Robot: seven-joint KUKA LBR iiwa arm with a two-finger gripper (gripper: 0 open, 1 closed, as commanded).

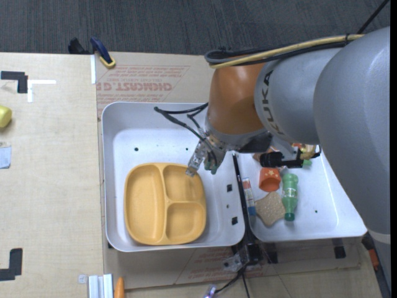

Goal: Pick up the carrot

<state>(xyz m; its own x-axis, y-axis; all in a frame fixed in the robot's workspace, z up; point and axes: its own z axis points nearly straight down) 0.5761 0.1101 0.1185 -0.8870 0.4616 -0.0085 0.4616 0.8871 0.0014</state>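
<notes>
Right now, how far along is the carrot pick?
Nothing looks done yet. The gripper hangs over the left bin at the yellow divided plate's upper right edge, with nothing visible between its fingers. An orange item lies in the right bin; reaching and grasping remain.

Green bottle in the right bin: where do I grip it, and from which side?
Probably grip the green bottle at mid-body, from above, closing across its width: it lies flat, long and narrow. The brown slice and orange piece crowd its view-left side.

Stubby orange carrot (270,179) (right bin (325,219))
</notes>
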